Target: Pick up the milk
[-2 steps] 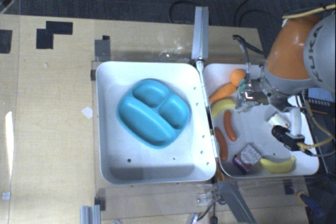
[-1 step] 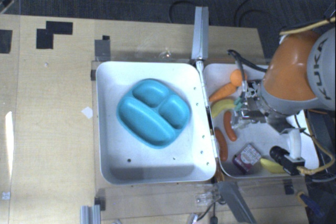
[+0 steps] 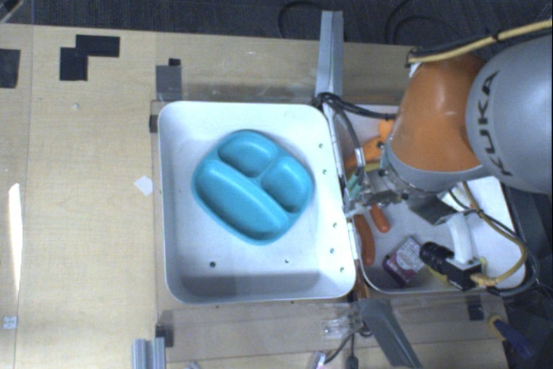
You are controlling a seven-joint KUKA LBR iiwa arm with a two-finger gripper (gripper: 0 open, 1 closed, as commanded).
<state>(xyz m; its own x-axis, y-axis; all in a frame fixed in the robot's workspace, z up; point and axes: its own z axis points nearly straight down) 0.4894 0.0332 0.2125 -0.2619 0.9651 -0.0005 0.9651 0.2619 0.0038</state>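
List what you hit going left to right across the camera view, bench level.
Bare wooden bench → left white bin → blue divided plate inside it → orange items at the right bin's left edge → small dark packet → arm's orange band, over the right bin.

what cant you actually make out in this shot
- Right bin: the arm covers most of it in the camera view.
- Milk: cannot be picked out among the partly hidden items.
- Gripper: its fingers are lost in the clutter under the arm.
- Orange items by the bin wall: too small to name.
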